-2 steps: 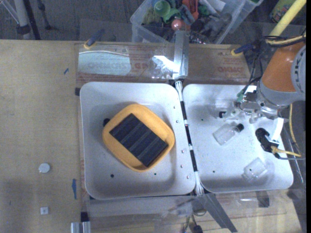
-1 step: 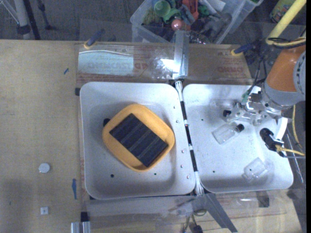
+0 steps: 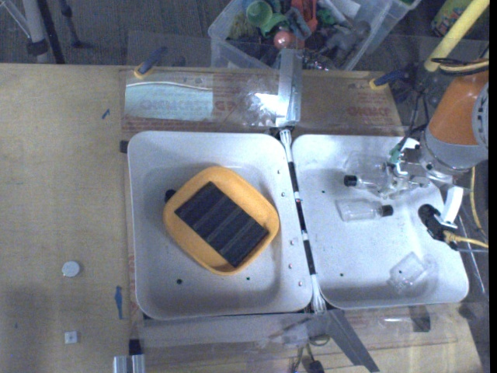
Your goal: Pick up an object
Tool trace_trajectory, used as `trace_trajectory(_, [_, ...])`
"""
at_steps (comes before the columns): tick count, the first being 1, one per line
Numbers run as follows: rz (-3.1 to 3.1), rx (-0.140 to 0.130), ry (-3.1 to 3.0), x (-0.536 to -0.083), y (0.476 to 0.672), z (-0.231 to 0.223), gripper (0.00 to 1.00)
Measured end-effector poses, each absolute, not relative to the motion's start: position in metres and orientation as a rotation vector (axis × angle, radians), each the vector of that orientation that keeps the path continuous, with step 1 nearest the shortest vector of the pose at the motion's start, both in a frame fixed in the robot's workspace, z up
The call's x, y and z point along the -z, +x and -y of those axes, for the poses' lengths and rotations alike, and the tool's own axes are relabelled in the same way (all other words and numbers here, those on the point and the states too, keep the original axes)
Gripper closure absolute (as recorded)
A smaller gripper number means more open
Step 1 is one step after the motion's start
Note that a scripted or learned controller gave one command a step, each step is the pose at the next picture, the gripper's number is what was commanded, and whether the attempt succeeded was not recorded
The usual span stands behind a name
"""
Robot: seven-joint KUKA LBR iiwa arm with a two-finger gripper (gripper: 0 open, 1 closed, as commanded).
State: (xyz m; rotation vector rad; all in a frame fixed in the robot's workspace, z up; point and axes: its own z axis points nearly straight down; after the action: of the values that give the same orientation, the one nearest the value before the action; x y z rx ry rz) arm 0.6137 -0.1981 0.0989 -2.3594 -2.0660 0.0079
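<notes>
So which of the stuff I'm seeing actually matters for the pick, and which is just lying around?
For the job:
- yellow object with dark ribbed panel, in the left bin
- gripper, over the right bin

Lying about:
- clear tub of toys behind the bins
- small round disc on the bench
- blue clamp

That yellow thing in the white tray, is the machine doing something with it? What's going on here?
Not at the moment. The yellow object with a dark ribbed top lies alone in the left bin, untouched. The robot arm reaches in from the right and hangs over the right bin, with its gripper low over the far part of that bin. Nothing can be seen held in it, so no pick has happened yet.
</notes>
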Motion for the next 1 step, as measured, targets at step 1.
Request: trace_trajectory(1, [2.067,-0.007,-2.36,-0.0994,0.6141,0.1982,0.0])
